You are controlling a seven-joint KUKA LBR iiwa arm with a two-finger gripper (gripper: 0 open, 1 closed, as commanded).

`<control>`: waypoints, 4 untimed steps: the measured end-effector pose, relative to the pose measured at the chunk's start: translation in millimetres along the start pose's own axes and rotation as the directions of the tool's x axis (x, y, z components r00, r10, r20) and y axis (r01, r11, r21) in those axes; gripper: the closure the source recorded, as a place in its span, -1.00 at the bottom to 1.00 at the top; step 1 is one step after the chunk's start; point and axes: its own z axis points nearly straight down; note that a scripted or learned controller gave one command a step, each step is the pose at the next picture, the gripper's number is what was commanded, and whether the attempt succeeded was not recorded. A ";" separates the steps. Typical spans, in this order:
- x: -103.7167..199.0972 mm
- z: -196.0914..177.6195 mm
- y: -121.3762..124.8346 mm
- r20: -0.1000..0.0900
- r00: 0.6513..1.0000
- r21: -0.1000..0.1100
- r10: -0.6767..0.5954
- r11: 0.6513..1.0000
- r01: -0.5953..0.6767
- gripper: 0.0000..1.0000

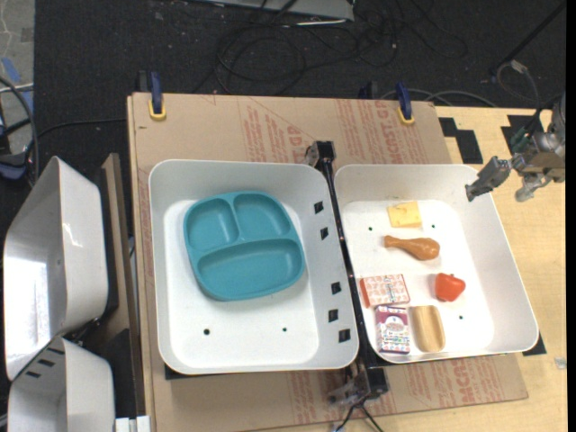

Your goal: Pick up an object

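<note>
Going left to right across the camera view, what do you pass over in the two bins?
Left bin → teal divided plate → right bin → red-and-white card → red pepper toy → gripper at the right bin's far corner.

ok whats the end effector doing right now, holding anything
End effector: open, holding nothing, at the far right corner of the right bin.
</note>
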 end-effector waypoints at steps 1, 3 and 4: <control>-4.7 61.6 -5.2 -0.002 1.000 0.006 0.003 1.000 -0.003 -1.00; -3.2 168.9 -12.1 -0.002 1.000 0.005 0.003 1.000 -0.003 -1.00; -3.1 154.7 -10.1 0.000 1.000 -0.002 0.002 1.000 -0.002 1.00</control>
